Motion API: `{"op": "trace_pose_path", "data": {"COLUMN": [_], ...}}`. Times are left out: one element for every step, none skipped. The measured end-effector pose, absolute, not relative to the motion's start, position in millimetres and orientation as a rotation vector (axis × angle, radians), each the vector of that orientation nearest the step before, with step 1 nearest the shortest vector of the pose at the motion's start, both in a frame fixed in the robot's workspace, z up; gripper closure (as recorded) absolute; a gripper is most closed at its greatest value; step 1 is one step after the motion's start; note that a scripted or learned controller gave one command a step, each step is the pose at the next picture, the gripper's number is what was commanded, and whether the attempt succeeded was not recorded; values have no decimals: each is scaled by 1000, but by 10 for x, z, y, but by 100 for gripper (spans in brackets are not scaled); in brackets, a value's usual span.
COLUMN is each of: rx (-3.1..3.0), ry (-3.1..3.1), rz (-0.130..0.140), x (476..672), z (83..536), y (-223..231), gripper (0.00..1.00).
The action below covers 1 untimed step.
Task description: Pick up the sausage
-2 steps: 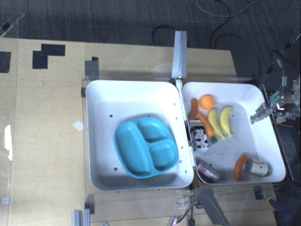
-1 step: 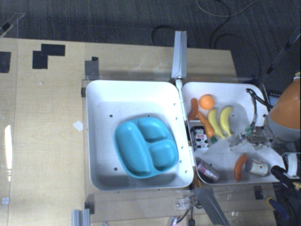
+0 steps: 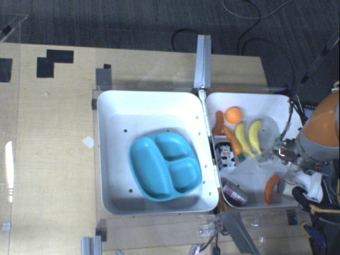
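The sausage (image 3: 271, 188), short and red-orange, lies near the front wall of the right bin (image 3: 276, 101), tilted slightly off upright in the view. My gripper (image 3: 289, 170) hangs over the bin's right side, just right of and slightly behind the sausage. The grey wrist and orange band (image 3: 324, 126) rise above it. I see nothing held by the gripper, and the sausage rests on the bin floor.
Two bananas (image 3: 249, 137), an orange (image 3: 233, 114) and a carrot (image 3: 231, 138) lie at the back left of the right bin. A black-and-white packet (image 3: 226, 155) and a dark can (image 3: 234, 193) lie at its front left. The left bin (image 3: 111, 142) holds a blue divided plate (image 3: 166, 165).
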<state>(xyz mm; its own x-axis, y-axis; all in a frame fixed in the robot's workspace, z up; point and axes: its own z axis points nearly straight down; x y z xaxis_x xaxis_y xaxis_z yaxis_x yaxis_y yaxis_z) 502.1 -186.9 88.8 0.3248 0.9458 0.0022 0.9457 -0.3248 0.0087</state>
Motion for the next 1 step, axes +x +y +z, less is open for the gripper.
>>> {"op": "trace_pose_path", "data": {"rx": [2543], "ry": [1824], "rz": [14], "x": [4911], "z": [894], "y": [-1538], "gripper": [0]}}
